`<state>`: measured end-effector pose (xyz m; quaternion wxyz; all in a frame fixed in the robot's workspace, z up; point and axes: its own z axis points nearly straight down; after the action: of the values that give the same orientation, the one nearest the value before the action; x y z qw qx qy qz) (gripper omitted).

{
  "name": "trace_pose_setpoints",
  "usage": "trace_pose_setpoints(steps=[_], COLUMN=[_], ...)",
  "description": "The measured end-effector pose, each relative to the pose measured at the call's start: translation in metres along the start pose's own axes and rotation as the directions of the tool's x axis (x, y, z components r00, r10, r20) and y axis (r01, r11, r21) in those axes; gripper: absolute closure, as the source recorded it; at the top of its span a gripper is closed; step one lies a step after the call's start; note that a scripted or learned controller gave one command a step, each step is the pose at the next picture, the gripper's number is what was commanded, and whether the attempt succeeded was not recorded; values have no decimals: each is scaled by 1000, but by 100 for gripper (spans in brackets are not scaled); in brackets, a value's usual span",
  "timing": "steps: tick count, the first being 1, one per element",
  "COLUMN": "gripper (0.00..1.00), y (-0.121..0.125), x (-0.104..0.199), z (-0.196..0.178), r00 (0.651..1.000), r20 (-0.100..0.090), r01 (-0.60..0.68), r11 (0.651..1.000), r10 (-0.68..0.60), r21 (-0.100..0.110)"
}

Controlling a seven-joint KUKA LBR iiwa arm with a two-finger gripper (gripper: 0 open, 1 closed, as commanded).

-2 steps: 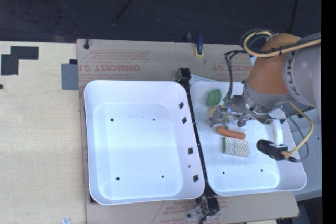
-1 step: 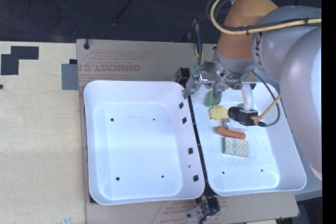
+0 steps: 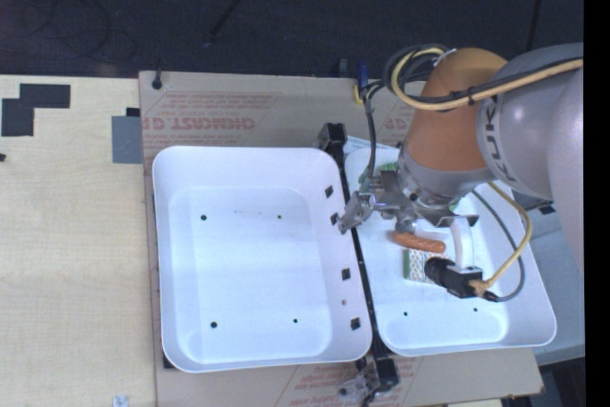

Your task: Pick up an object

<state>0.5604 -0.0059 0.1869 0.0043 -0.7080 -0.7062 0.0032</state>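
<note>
While the left bin [image 3: 248, 281] lies bare at nine o'clock, my arm [image 3: 534, 138] hangs over the right bin [image 3: 448, 324], and my gripper [image 3: 381, 205] sits low near that bin's nine o'clock wall. I cannot tell whether the gripper is apart or together. My likeliest target, I judge, is the orange carrot-like piece [image 3: 419, 243], on the bin floor near my gripper at about four o'clock, its long axis running roughly nine to three. A small green-and-white patterned piece [image 3: 416, 267] lies just beside it at six o'clock.
</note>
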Motion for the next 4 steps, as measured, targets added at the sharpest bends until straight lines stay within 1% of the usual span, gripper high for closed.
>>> trace_pose_setpoints(steps=[1, 2, 3, 4], gripper=[0, 0, 0, 0], y=[-24, -88, 18, 5], x=[-73, -79, -122, -51], z=[0, 33, -72, 4], r00=[1000, 1000, 1000, 1000], r20=[3, -1, 8, -2], r01=[-4, 0, 5, 7], r11=[1000, 1000, 1000, 1000], r10=[4, 0, -5, -7], r21=[-4, -1, -25, -1])
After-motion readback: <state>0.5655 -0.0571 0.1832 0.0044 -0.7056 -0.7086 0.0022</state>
